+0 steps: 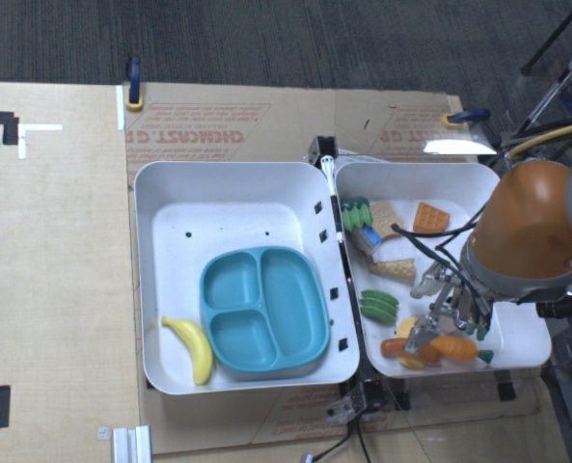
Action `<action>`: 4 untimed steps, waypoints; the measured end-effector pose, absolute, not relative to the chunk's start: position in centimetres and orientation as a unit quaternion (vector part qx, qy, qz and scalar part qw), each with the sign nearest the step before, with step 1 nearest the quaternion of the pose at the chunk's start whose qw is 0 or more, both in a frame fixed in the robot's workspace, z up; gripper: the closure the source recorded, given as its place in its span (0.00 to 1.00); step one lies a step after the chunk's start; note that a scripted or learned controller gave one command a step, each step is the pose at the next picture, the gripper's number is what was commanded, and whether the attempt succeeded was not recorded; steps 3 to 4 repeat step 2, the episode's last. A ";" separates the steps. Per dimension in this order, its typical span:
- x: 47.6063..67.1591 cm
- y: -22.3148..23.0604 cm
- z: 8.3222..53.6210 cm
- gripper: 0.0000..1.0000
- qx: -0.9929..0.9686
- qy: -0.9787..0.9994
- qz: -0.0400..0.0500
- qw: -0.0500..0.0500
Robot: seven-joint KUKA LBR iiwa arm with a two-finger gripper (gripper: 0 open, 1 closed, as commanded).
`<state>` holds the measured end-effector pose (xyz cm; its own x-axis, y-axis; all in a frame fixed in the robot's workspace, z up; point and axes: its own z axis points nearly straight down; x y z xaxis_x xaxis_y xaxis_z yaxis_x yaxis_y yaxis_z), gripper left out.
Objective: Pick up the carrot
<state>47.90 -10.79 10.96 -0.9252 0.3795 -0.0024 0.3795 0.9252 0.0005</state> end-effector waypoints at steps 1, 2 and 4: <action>47.8 -9.3 9.1 0.00 0.267 0.964 0.001 -0.001; 48.0 -9.3 10.1 1.00 0.268 0.963 0.001 0.002; 48.0 -9.3 10.1 1.00 0.268 0.963 0.001 0.002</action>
